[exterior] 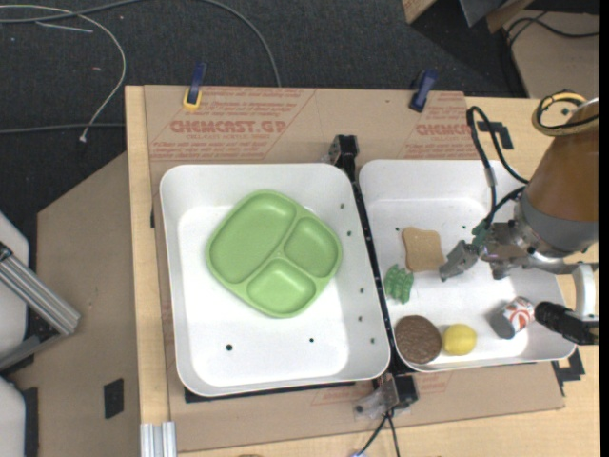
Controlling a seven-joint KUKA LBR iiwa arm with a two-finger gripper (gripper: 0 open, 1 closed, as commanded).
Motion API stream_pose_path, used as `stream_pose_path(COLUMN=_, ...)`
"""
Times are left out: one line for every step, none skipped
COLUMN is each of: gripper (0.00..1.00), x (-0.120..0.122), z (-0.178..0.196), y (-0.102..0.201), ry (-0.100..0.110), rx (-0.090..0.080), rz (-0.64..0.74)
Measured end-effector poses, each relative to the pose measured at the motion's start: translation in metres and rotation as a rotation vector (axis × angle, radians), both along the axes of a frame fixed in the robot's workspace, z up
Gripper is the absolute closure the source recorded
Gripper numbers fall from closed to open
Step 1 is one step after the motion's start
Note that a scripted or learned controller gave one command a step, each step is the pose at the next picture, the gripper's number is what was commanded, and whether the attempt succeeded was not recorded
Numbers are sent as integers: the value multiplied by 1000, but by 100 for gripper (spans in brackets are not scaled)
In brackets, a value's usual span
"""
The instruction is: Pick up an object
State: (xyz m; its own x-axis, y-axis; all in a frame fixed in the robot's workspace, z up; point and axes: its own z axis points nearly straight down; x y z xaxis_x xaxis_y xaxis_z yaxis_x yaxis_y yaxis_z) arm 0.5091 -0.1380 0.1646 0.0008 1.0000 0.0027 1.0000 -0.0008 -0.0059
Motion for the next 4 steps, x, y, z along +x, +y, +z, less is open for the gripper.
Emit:
stream_pose_path(gripper=0, x=0, z=-45, y=7, ry=1, rx=1, rz=1)
stream_pose_path(gripper=100, x=2, z=-31, y=7, ry=-6, rx=-1, rz=0)
stream_pose_path(gripper=100, x=3, z=30, y=15, ry=-12, rx=-3, rz=3)
stream_pose_path(gripper=100, x=4, z=52, y=15, ry=-9, rx=-3, rz=2)
